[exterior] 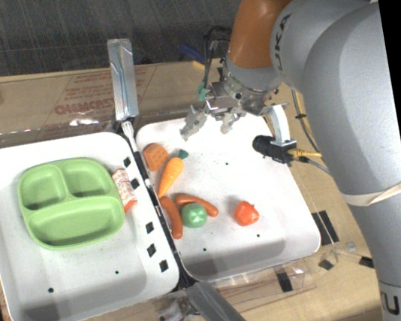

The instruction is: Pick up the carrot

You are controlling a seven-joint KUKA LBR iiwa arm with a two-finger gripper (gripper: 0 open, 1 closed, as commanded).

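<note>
From the overhead camera I had both white bins in front of me, and the carrot (171, 172) lay in the right bin (285, 210), up toward its ten o'clock corner, slanted with its green tip pointing to about one o'clock and its thin end down near the divider between the bins. Just touching it at eleven o'clock sat a rounded brown item (155, 156), maybe a bread roll, I couldn't be sure. Below, at about six o'clock from the carrot, I saw a sausage-like orange piece (172, 215), another reddish one (196, 203) crossing toward a green round thing (193, 216), and farther out at four o'clock a small red-orange vegetable (246, 213). The gripper (212, 121) hung over the bin's top edge, at roughly one o'clock from the carrot and clearly apart from it; its fingers looked spread, with nothing between them. So I judged the pick as not yet begun in earnest: no contact, carrot flat on the bin floor. What remained was the approach down and left, closing on the carrot's body, and the lift, with the roll crowding one side. In the left bin sat the green divided tray (70, 200), with a small labelled tube (123, 187) at its three o'clock edge.
</note>
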